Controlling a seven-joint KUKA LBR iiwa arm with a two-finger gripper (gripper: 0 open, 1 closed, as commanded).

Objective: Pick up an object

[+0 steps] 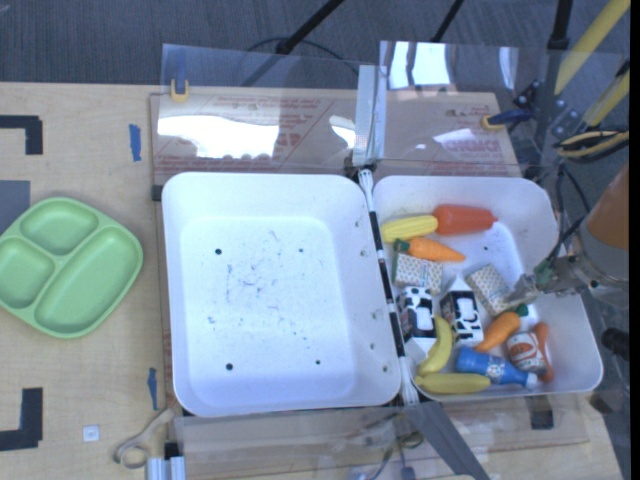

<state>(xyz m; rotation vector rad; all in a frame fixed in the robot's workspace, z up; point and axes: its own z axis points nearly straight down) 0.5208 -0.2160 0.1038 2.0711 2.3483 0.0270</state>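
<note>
- Two shallow white bins sit side by side on the bench [80, 108]: the left bin [270, 268] has a bare, scuffed floor, and the right bin [530, 203] holds all the toys.
- Behind both we see clear panels [260, 98] throwing glare; a green divided plate [65, 265] lies on the wood, well apart to the left.
- We see the arm [610, 218] enter from the right, with the gripper [527, 286] low over the right bin's right half, near a patterned block [488, 286]; it is too blurred for us to tell how it is set or whether it holds anything.
- Candidates to pick crowd the right bin: a red-orange pepper [462, 218], corn [408, 227], a carrot [436, 250], a second carrot [497, 331], a banana [438, 346], a blue bottle [490, 365].
- We judge the risk to be crowding: the toys touch or overlap, so a descent could wedge against a neighbour, push pieces aside, or slip off a rounded one.
</note>
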